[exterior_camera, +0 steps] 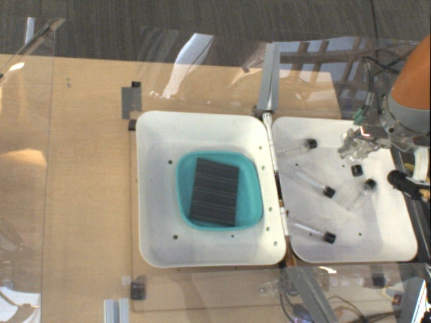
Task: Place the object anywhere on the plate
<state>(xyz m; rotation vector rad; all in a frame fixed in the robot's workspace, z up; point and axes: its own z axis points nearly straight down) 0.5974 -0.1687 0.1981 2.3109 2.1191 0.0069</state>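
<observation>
A teal plate (250, 204) sits in the middle of the left white bin (155, 180). A dark grey ridged rectangular block (215, 192) lies flat on the plate, slightly tilted. Several clear tubes with black caps lie scattered in the right bin (397, 244), among them one (301, 146) at the back left, one (315, 182) in the middle and one (314, 233) at the front. My gripper (354, 143) hangs over the back right part of the right bin, close to a loose black cap (357, 169). I see nothing held in it.
The grey arm with its orange band (414, 79) comes in over the right bin's far right edge. A metal divider (268, 86) runs back from between the two bins. Clear panels and brackets stand around the bench.
</observation>
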